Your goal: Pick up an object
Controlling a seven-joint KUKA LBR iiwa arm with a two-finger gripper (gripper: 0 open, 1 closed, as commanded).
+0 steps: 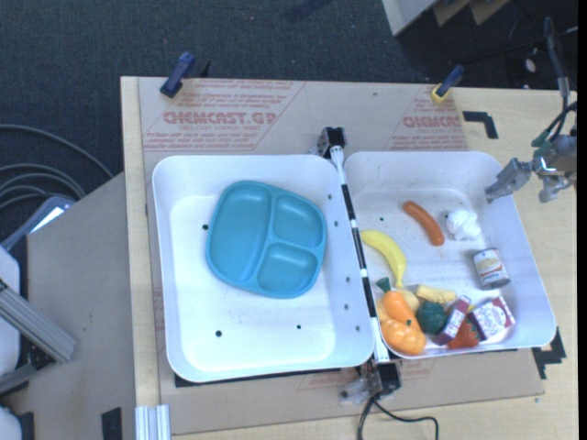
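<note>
Right bin [514, 211], landmark. Contents: sausage [424, 222] mid-bin; banana [387, 254] toward its left wall; can [491, 268] toward its right. Gripper [523, 174] over the bin's right rim, holding nothing; finger spread cannot be told. Step: approach. Next: descend on one item.

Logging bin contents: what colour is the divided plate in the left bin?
Light blue; the divided plastic plate shows in the camera view.
</note>
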